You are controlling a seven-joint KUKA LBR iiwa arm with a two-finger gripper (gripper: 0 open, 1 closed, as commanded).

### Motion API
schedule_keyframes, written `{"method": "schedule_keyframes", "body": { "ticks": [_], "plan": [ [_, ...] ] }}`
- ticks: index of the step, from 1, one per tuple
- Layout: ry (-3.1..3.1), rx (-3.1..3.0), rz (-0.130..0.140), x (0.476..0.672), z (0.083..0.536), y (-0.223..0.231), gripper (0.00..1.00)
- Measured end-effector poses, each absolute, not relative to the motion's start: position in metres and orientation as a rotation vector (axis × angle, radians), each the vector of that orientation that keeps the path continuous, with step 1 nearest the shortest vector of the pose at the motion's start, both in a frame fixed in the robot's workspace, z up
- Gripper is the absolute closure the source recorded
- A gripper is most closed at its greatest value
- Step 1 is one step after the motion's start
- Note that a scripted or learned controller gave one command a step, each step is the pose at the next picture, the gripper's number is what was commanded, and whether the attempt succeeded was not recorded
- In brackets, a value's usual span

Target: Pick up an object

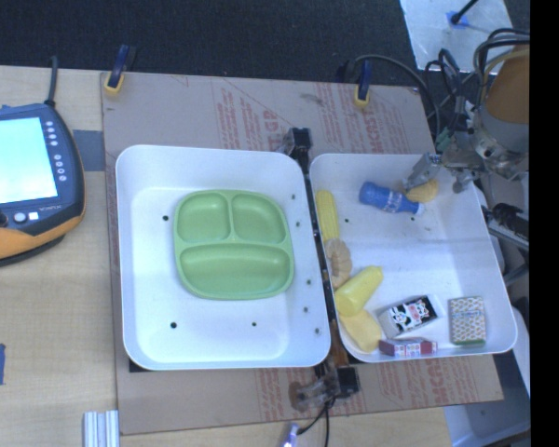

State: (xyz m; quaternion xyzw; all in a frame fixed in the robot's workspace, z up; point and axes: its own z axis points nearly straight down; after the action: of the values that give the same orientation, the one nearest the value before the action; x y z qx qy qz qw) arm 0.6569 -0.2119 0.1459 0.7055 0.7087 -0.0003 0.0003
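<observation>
My gripper (pixel 436 182) hangs over the far right corner of the right bin (pixel 447 250), and its two fingers look spread, so it is open. A small yellow piece (pixel 427 192) lies just below it, beside a blue bottle (pixel 388 196) lying on its side. Nothing is lifted. Along this bin's left wall lie a yellow corn cob (pixel 327 214), a beige lump (pixel 338 254) and two yellow pieces (pixel 359 290). At its front are a black-and-white carton (pixel 409 315), a red-and-white bar (pixel 408 348) and a tan box (pixel 467 319).
The left bin (pixel 149 324) holds a green divided plate (pixel 233 245). A teach pendant (pixel 19 170) with a lit screen lies on the bench at far left. Black cables (pixel 391 68) and clamps sit behind the bins.
</observation>
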Motion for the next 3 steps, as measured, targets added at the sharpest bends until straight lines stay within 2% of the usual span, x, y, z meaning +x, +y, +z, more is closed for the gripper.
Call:
{"method": "schedule_keyframes", "body": {
  "ticks": [1, 2, 3],
  "plan": [
    [2.229, 2.218, -0.006, 0.532, 0.111, -0.205, 0.00],
    [2.225, 2.219, 0.000, 0.631, 0.129, -0.212, 0.00],
    [2.242, 2.228, -0.025, 0.651, 0.088, -0.187, 0.00]
  ]
}}
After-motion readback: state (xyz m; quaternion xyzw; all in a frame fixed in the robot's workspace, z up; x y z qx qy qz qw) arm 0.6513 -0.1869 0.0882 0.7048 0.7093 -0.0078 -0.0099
